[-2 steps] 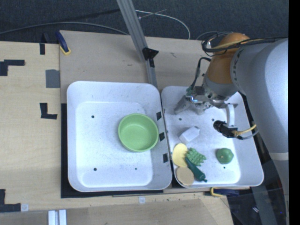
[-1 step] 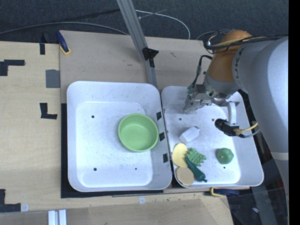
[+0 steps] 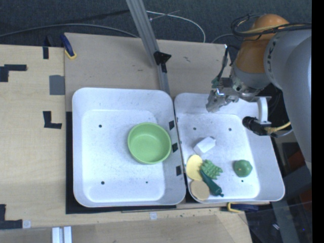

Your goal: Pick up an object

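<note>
The small white block [image 3: 204, 145] lies near the middle of the right white bin [image 3: 263, 189]. No writing or label can be read on it, or on anything else here. Just below it sit a yellow, flat, round-edged piece [image 3: 193, 166], a dark green leafy toy with a stem [image 3: 211, 175] and a tan round disc [image 3: 200, 190], all bunched together and touching at the bin's front left corner. A small green ball-shaped thing [image 3: 242, 168] sits apart from them, toward the right side of the same bin.

The gripper [image 3: 215, 105] hangs over the back edge of the right bin, well apart from the white block, with nothing seen between its fingers. I cannot tell if it is open or closed.

In the left white bin [image 3: 86, 135], a light green round bowl [image 3: 149, 143] stands upright, near the bin's right wall.
</note>
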`<state>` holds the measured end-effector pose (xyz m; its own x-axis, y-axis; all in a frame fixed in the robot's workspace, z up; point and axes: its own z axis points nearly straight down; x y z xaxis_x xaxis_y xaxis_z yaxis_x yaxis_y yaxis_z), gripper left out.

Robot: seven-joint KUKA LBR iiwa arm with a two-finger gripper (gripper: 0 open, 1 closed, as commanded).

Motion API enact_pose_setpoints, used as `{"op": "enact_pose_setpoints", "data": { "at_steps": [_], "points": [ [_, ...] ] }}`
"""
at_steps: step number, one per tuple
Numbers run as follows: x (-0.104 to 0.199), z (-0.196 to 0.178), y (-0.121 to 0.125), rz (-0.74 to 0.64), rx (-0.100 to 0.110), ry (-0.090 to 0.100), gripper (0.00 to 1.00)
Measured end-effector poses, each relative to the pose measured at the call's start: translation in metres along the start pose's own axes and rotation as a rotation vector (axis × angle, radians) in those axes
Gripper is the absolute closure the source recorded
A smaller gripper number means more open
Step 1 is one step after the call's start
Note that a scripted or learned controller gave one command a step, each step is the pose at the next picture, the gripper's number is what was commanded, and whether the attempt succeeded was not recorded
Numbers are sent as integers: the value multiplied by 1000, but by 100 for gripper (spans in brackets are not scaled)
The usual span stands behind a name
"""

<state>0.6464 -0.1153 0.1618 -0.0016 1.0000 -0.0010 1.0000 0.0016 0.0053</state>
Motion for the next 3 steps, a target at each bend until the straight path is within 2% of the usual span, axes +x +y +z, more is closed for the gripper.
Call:
{"op": "enact_pose_setpoints", "data": {
  "at_steps": [1, 2, 3],
  "points": [
    [-3, -59, -7, 1, 0, 0, 100],
    [-3, -66, -6, 0, 6, 1, 100],
    [54, -62, -15, -4, 7, 2, 100]
  ]
}}
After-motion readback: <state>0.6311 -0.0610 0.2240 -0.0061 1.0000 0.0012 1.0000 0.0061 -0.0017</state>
